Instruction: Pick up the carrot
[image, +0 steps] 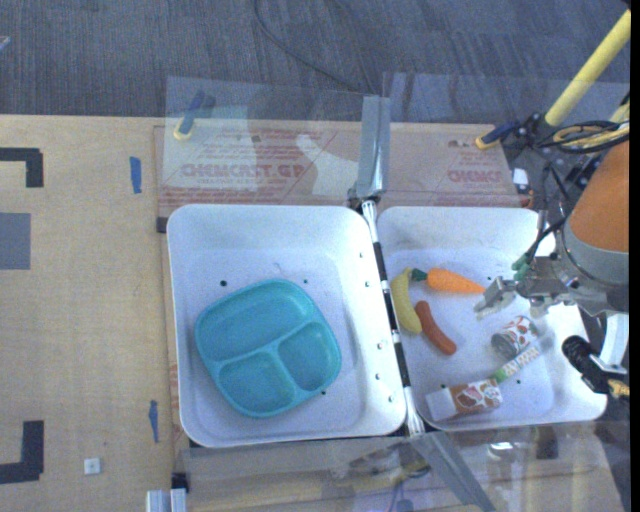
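The carrot (455, 282) is orange with a small green top and lies on its side in the upper middle of the right bin (450, 235). Its green end points left, toward the bin's divider. My gripper (492, 297) hangs just right of the carrot's tip, slightly lower in the view and close to it. Nothing is seen held in it. The grey arm with its orange band reaches in from the right edge.
A yellow banana (404, 302) and a red sausage (436, 328) lie left of and below the carrot. A small can (512, 335) and a red-and-white tube (468, 398) sit nearer the front. The left bin (200, 240) holds a teal divided plate (266, 346).
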